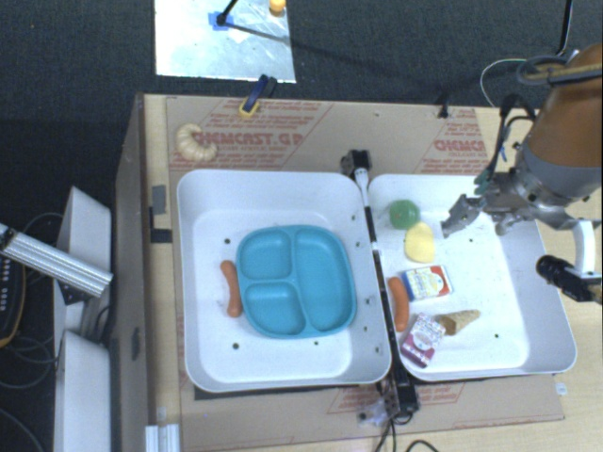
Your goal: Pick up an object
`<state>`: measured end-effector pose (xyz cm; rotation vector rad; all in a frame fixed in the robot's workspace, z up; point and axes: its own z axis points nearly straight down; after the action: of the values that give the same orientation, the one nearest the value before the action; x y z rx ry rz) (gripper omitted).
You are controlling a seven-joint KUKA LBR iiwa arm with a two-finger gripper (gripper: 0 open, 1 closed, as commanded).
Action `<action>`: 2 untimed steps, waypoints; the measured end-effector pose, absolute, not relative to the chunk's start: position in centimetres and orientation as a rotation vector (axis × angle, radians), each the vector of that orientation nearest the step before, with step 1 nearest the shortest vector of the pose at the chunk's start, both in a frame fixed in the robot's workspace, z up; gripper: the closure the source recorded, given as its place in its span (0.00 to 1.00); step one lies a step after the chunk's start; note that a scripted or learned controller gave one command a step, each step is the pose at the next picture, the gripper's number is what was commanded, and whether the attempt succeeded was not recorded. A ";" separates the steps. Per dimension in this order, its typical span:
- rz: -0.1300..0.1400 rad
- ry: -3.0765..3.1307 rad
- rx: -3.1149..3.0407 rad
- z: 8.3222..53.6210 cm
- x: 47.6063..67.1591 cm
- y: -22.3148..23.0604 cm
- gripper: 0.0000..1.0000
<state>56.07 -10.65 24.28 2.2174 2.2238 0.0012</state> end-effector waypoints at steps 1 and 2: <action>-0.001 2.226 2.219 12.7 61.2 -9.1 0.00; 0.002 2.226 2.217 8.4 66.5 -8.7 0.00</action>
<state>66.53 -8.72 8.41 2.2169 2.2255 0.0015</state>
